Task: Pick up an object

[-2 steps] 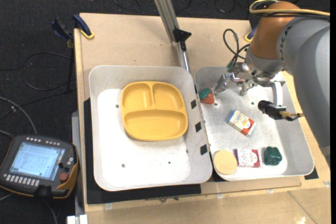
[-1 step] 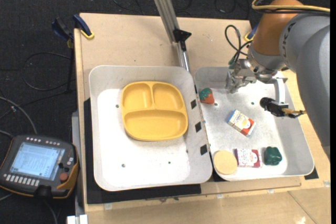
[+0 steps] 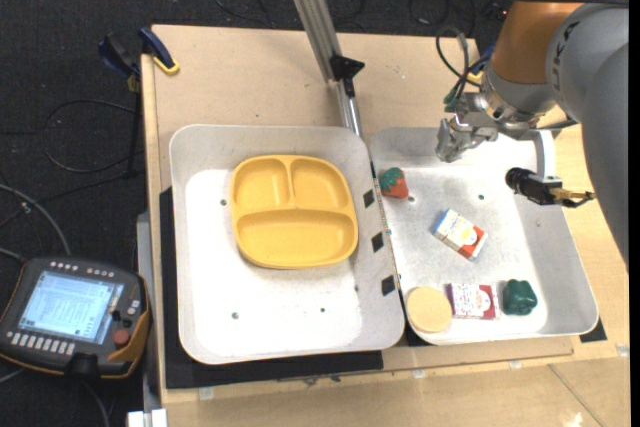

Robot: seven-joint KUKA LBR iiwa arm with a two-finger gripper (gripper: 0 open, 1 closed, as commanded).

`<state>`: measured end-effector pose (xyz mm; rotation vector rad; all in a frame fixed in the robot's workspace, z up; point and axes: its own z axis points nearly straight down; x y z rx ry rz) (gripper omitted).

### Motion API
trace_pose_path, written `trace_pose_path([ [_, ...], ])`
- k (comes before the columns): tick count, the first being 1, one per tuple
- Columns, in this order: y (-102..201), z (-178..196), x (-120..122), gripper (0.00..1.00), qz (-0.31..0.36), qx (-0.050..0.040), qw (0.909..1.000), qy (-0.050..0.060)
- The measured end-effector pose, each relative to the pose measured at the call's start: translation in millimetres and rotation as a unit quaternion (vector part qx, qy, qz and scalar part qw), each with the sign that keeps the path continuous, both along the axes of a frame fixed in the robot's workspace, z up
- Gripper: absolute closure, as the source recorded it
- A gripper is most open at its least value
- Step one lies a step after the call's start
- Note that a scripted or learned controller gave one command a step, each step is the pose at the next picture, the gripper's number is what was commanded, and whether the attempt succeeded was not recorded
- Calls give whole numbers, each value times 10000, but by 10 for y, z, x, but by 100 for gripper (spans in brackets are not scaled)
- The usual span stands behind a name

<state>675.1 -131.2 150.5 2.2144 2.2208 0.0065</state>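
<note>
Plainly, no print can be read here: the small white-and-orange carton (image 3: 460,233) and the small red-and-white packet (image 3: 471,300) both carry coloured panels, but their lettering is too small to make out, and the lit screen of the grey handheld control pendant (image 3: 70,313) on the dark floor at lower left is only a pale glow.

The right-hand shallow white bin (image 3: 560,245) holds all the loose pieces. The carton lies near the bin's middle, its long axis running from upper left to lower right. A red strawberry-shaped toy with a green top (image 3: 394,182) sits close to the bin's left wall. Along the near edge, in a row, lie a round tan biscuit-like disc (image 3: 431,309), the packet just beside it, and a dark green lumpy toy (image 3: 518,296); the disc is near the corner, leaving little room there. Open floor surrounds the carton on all sides, and the far right part of the bin is bare.

The left-hand shallow white bin (image 3: 200,315) carries a yellow plastic divided plate (image 3: 294,211), set towards its far side.

The grey two-finger gripper (image 3: 455,140) hangs over the far left part of the right bin, above bare floor and well apart from the carton. Its fingers seem to hold nothing, though whether they stand parted or closed I cannot tell.
</note>
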Motion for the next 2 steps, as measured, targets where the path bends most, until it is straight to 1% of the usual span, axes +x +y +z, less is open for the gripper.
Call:
trace_pose_path([
  [1,60,577,-61,100,1,-1,10000,-5],
  [2,61,1120,-46,100,0,-4,10000,-7],
])
